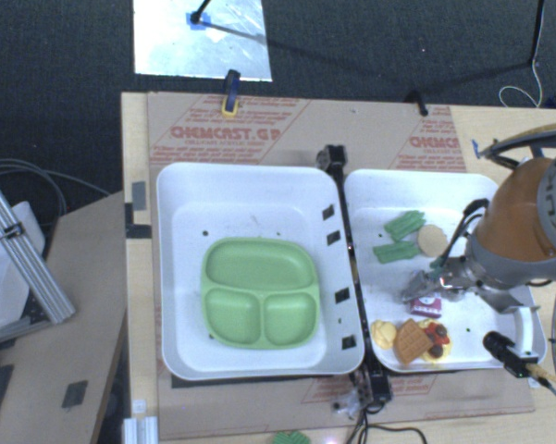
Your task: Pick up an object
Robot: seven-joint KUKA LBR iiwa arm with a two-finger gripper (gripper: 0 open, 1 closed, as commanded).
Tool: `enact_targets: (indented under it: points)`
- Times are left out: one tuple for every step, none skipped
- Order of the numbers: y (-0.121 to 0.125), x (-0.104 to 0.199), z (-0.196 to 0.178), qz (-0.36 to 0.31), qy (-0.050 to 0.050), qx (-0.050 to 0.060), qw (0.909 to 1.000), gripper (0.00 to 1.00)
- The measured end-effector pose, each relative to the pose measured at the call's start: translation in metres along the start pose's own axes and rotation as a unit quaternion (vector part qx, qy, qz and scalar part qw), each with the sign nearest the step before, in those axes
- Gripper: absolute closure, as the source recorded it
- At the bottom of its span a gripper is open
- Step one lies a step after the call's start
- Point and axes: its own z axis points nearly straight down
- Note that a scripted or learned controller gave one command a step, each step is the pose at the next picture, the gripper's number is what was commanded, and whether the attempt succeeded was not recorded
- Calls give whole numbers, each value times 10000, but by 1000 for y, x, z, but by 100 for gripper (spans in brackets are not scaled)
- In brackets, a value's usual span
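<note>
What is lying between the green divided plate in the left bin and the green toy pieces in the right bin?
In the camera view, between the green divided plate and the green toy pieces lie bare bin floor and the two bins' adjoining walls with small black clips.

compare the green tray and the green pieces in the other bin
The tray is pale green; the pieces are a darker green. The tray is one wide, three-compartment dish; the pieces are small, narrow strips. The tray sits alone in the left bin; the pieces lie among other items in the right bin. Both lie flat.
</note>
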Motion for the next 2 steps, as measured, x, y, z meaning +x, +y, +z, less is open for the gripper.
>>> enact_targets:
  points:
    - [4,3,-11,-26,7,-30,10000,100]
    - [4,106,-106,-98,31,-67,9999,100]
